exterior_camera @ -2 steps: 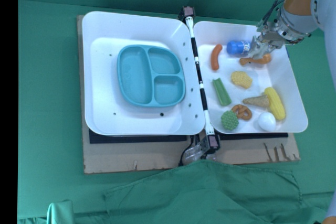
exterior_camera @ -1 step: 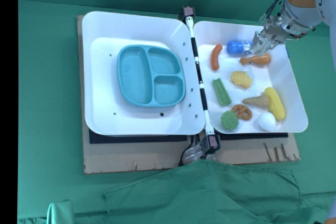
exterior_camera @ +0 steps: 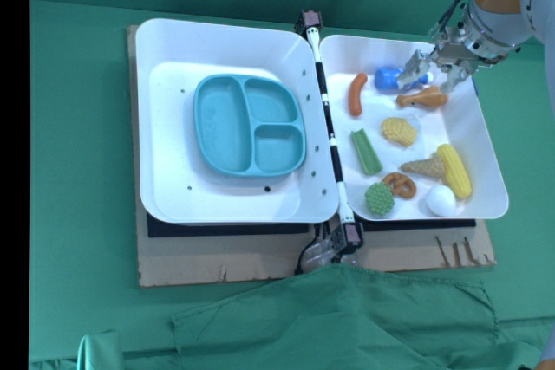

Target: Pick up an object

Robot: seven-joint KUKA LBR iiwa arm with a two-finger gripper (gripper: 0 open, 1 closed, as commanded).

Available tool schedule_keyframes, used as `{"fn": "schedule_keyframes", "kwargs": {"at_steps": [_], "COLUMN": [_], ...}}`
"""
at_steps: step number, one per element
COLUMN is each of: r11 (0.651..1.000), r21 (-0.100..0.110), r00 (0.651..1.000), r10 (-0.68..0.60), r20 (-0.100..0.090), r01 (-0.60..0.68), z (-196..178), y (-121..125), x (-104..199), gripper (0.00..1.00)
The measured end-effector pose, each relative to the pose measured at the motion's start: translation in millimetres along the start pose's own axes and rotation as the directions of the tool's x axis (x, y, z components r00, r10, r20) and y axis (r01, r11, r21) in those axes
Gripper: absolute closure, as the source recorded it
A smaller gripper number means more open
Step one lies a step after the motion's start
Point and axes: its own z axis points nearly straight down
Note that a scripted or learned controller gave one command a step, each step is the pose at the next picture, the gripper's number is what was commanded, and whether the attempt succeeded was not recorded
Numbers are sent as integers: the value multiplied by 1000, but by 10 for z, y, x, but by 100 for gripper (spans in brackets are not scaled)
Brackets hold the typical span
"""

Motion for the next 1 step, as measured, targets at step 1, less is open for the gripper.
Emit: {"fn": "schedule_keyframes", "kwargs": {"at_steps": [1], "r11": [1000], "r21": [-8], "r00": [1000], "r10": [-2], "r20": [3], "r01": [2], "z": [308], "y": [547], "x": [-48], "gripper": [0]}}
